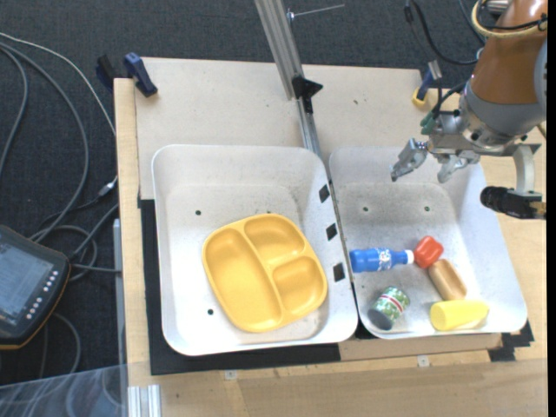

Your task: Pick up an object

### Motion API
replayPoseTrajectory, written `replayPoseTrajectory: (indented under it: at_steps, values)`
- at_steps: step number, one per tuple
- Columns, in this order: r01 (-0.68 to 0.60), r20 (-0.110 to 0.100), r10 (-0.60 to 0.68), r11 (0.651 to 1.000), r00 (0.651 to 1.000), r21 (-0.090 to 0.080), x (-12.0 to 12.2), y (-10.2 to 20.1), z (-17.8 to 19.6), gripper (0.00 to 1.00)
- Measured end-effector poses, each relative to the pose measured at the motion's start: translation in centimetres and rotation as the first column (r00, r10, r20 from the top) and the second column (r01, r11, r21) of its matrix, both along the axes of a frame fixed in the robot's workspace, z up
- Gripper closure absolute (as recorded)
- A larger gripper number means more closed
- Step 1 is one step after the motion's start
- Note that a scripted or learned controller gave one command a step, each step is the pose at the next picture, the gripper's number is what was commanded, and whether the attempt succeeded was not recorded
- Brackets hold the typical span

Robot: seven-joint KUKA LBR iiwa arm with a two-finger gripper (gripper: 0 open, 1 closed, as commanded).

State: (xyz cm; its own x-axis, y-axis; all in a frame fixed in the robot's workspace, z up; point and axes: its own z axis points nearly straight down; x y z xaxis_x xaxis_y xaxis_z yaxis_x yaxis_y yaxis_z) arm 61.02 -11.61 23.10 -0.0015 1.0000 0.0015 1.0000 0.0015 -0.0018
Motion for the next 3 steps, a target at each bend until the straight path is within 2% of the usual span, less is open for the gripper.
replayPoseTrajectory:
  at_steps: [1,2,3]
  values:
    - [0.0,0.0,0.0,1.0,1.0,0.0,0.0,0.0,0.0,0.0]
    - [0.001,-0.007,-0.001,1.0,1.0,0.001,-0.4,0.5,-6.2,0.0]
    - [0.002,-0.007,-0.002,1.0,1.0,0.0,-0.3,-0.3,-11.9,0.0]
